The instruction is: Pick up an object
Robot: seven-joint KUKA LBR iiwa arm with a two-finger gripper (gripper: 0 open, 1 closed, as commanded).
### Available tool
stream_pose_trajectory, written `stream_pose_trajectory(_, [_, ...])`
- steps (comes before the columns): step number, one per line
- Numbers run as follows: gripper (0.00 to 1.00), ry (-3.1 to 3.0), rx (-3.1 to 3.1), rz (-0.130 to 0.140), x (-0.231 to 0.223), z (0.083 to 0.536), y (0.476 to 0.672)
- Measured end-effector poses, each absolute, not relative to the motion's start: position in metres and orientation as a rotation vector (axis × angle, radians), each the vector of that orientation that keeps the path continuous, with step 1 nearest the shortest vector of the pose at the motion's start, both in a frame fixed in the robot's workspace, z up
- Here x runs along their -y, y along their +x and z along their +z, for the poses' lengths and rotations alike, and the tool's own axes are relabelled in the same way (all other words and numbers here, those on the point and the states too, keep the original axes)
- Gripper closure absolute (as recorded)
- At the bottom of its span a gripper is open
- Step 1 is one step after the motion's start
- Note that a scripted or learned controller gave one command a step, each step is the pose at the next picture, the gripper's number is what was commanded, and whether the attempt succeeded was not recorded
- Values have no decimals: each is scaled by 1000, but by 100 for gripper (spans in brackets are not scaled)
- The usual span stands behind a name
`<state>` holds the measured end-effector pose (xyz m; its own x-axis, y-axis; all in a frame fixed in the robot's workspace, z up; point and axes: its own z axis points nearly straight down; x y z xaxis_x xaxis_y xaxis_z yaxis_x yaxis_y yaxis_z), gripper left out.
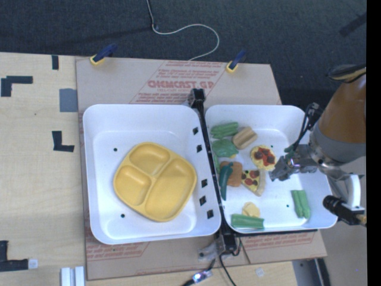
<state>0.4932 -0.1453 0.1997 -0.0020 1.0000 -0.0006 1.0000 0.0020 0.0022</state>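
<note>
Camera view had the pincer (pixel 280 173) low in the right bin (pixel 280 113), just right of the pizza slice (pixel 252 180) and below the round tart (pixel 262 157); whether it gripped anything, I couldn't tell. Green pieces (pixel 300 204) lay near the bin's right edge. A yellow divided plate (pixel 155 181) sat in the left bin (pixel 98 177). Cardboard (pixel 178 83) on the surface read "CHEMCAST".
</note>
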Motion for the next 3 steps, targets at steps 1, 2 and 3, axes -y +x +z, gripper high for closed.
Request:
stream_pose_trajectory(1, [100, 2219, -2223, 1, 145, 226, 494])
stream_pose_trajectory(2, [100, 2216, -2230, 0, 107, 215, 524])
stream_pose_trajectory(3, [100, 2215, -2229, 0, 69, 208, 558])
